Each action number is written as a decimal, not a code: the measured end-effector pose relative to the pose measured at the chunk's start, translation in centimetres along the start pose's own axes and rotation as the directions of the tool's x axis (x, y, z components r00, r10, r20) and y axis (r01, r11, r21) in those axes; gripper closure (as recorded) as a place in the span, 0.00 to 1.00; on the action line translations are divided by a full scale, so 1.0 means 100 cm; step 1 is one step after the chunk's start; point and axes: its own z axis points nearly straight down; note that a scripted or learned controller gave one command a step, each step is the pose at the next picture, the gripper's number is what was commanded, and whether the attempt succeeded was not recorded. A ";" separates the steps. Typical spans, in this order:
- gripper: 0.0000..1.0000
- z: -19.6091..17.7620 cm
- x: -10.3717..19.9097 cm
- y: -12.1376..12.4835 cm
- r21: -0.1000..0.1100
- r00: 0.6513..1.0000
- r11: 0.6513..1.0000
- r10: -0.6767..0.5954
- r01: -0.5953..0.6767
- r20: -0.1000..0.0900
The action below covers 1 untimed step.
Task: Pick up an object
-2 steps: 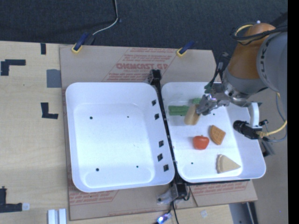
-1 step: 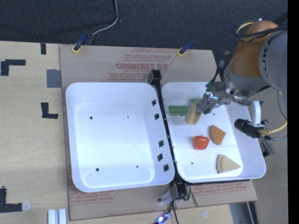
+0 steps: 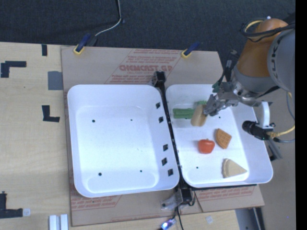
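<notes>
My gripper (image 3: 211, 109) hangs over the upper part of the right bin (image 3: 254, 152), reaching in from the right. Its tip is right against a tan oblong piece (image 3: 197, 117), which lies just left of it. A green piece (image 3: 182, 112) lies beside the tan one, near the divider. Lower in the same bin lie a red tomato-like piece (image 3: 206, 146), an orange ridged wedge (image 3: 223, 138) and a beige wedge (image 3: 232, 168).
The left bin (image 3: 76, 128) sits beside the right one, with a black clip strip (image 3: 165, 128) along the shared edge. Both rest on a cardboard sheet (image 3: 139, 66). A black fitting (image 3: 256, 128) of the arm overhangs the right rim.
</notes>
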 end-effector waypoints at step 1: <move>1.00 -0.009 0.001 0.000 0.001 1.000 1.000 -0.001 0.001 -0.001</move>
